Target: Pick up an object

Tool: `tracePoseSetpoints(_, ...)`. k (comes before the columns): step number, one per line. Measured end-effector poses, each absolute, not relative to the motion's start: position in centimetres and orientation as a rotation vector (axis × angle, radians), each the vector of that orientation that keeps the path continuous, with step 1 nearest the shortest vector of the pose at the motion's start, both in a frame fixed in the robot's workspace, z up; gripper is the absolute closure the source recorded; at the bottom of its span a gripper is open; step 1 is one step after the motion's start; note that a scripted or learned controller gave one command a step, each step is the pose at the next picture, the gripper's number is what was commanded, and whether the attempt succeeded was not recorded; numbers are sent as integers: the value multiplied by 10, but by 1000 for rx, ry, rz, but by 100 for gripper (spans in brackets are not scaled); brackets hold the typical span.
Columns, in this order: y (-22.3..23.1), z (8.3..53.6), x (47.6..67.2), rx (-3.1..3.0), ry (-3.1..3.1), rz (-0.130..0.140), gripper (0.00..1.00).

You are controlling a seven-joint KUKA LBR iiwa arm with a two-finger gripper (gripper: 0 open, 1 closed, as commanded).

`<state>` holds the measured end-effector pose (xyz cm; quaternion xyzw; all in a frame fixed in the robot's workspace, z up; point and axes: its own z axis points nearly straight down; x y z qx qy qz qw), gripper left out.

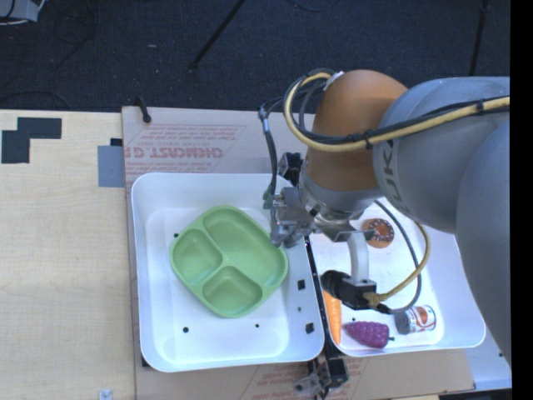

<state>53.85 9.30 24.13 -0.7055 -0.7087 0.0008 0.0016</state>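
Observation:
A light green divided plate [225,261] lies tilted in the left white bin [141,273]. My gripper [283,227] hangs below the orange wrist band, over the plate's right rim, close to the wall between the two bins. The right bin [466,315] holds an orange carrot [333,317], a purple bumpy piece [367,333], a small can lying on its side [416,318] and a round brown disc [380,232]. The arm hides much of the right bin's back half.
Both bins rest on a cardboard sheet [191,144] on the wooden bench [58,248]. A yellow and black cable [412,277] loops down from the wrist over the right bin, ending at a black connector [348,290] near the carrot.

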Motion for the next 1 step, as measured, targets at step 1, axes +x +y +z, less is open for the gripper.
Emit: tracePoseSetpoints(1, 91, 241, 538, -2217, -2222, 5, 0)
